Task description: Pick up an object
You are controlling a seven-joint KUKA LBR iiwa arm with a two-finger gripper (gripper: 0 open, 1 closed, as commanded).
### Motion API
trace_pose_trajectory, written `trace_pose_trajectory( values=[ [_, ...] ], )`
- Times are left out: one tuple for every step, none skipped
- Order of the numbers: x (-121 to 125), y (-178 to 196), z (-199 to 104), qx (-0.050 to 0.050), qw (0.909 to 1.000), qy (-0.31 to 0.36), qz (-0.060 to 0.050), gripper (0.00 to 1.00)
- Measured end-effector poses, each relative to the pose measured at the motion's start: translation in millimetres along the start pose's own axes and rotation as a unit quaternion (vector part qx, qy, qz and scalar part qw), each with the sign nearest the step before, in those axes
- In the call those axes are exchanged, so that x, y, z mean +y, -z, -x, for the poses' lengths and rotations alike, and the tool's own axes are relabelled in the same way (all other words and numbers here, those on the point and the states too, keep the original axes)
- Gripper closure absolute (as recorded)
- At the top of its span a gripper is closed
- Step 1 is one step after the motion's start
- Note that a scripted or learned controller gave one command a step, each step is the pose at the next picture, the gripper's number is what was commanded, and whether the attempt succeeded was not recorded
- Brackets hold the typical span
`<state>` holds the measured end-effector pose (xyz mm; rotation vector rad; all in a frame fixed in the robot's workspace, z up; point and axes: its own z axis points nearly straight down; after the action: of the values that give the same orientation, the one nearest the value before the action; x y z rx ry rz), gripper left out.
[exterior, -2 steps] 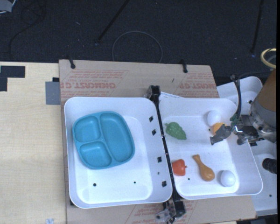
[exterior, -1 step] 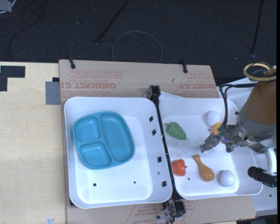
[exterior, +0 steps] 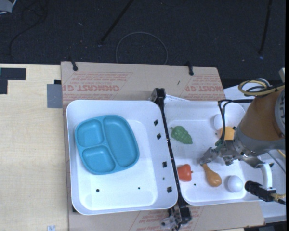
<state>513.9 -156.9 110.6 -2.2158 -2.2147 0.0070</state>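
Gripper [exterior: 209,156] (open or closed: can't tell) sits mid right white bin [exterior: 197,114], w/ bare floor toward its left wall. Items there: one green leafy piece [exterior: 181,134], one red pepper [exterior: 184,173], one tan drumstick [exterior: 212,175], two white balls [exterior: 234,183].

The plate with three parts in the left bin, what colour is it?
The plate is light blue, seen in the camera view.

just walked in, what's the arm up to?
The arm reaches in from the right with its gripper low in the right bin, just above a tan drumstick-shaped toy. Nothing shows between its fingers. Also in that bin: a green leafy piece, a red-orange piece, a white ball and a white round item near the arm. The left bin holds a blue divided plate.
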Motion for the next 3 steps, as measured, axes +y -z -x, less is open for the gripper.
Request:
trace_pose_trajectory(
  values=[
    [1.1,13.8,1.7,-0.001,1.0,-0.003,0.002,1.0],
    [-6.0,60.6,8.1,-0.002,1.0,-0.002,0.005,1.0],
    [-5.8,101.1,8.7,-0.002,1.0,0.001,0.005,1.0]
  ],
)
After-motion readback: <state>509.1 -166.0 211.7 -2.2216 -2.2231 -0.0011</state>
